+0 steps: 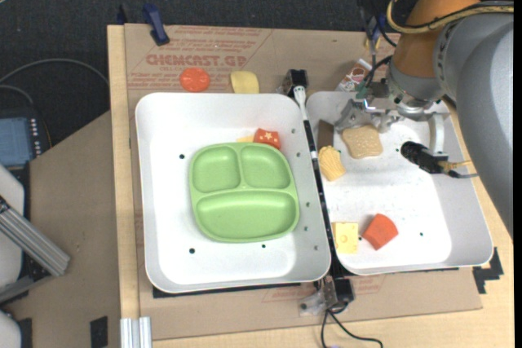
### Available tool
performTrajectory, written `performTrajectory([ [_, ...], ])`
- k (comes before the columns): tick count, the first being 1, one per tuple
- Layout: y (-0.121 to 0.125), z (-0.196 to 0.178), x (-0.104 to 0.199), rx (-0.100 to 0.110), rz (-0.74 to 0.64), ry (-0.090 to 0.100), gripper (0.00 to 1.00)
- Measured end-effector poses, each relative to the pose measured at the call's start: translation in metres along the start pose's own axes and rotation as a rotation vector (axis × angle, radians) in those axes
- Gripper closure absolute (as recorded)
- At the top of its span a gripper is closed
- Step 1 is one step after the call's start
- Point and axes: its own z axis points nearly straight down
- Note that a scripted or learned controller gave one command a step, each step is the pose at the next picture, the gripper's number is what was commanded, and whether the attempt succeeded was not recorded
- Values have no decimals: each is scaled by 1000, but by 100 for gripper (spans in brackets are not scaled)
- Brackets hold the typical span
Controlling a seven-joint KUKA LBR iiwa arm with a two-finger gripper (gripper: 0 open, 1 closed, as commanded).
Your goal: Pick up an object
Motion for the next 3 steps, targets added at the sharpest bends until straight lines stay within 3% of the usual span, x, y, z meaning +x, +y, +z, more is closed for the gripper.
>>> performTrajectory([
  [1, -25, 0, -13, 8, 3, 2, 0],
  [2, 0, 0, -50, -1, 2, -2, 0],
  [3, -51, 0, -45, 10, 2, 3, 0],
])
